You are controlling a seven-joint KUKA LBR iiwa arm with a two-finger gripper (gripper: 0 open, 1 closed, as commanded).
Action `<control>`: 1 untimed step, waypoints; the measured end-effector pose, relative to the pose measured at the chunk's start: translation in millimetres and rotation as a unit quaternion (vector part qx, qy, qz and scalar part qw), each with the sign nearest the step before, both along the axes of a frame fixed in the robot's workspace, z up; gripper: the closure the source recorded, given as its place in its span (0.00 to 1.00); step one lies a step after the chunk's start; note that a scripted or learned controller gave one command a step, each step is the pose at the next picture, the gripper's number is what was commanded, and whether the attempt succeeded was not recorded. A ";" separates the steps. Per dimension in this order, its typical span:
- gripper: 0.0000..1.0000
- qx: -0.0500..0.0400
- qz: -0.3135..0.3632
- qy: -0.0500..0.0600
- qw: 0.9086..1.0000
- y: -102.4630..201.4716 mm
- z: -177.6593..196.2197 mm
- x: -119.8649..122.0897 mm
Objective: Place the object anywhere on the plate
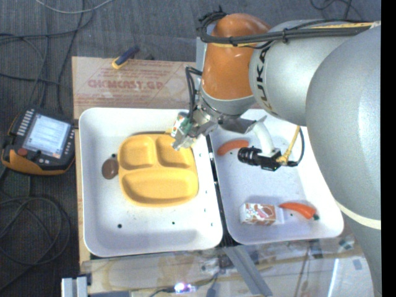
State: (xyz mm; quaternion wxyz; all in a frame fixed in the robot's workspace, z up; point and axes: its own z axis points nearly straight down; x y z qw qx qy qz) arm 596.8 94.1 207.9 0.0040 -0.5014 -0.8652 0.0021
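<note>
Object (180,127): small green-white item, pinched between gripper (183,135) fingers, hanging over plate's 1 o'clock rim.
Plate (158,171): yellow, sectioned, centred in left bin (93,228); open target below.
Next: likely lower and release.
Right bin (328,218): carrots, packet, well apart.

We saw dark grey carpet (124,17) strewn with cables (62,5), a printed cardboard sheet (127,85) left of the gripper (184,132), and a teach pendant (40,142) farther left.
</note>
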 end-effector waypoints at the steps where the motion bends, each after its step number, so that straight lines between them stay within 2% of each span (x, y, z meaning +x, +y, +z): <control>1: 0.00 0.000 0.000 0.000 1.000 -0.2 0.0 0.0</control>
